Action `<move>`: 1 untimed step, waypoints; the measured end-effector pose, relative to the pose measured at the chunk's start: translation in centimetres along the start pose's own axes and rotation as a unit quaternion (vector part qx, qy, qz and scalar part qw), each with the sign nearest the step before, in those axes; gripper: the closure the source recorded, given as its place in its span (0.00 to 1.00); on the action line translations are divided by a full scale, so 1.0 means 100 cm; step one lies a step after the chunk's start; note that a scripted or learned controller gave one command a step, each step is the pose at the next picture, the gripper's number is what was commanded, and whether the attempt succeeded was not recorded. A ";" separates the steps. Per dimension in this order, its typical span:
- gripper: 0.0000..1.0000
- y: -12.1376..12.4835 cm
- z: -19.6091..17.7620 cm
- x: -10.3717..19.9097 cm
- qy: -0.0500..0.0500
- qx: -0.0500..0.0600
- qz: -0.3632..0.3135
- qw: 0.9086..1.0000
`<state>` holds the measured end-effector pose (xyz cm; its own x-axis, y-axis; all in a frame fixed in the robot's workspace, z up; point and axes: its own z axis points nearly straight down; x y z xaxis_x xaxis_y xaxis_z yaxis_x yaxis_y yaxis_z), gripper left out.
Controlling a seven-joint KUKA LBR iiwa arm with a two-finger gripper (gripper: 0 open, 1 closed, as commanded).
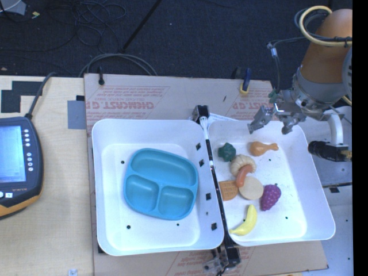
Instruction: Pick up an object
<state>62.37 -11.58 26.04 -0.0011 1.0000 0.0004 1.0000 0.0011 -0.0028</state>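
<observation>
- The claw (273, 120) hangs above the far edge of the right bin (313, 211), its fingers spread apart and holding nothing.
- The nearest candidate — an orange drumstick (263, 148) — lies just below it, clear of the other toys.
- A good pick, in my judgement, means lowering straight over the drumstick's thick end, fingers straddling it across its narrow width, away from the green piece (227, 151) and the bin's wall.
</observation>
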 end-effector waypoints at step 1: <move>1.00 0.000 -0.010 0.000 0.000 0.000 -0.001 1.000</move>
<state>62.38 -11.61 27.03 -0.0023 1.0000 0.0010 1.0000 0.0023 -0.0038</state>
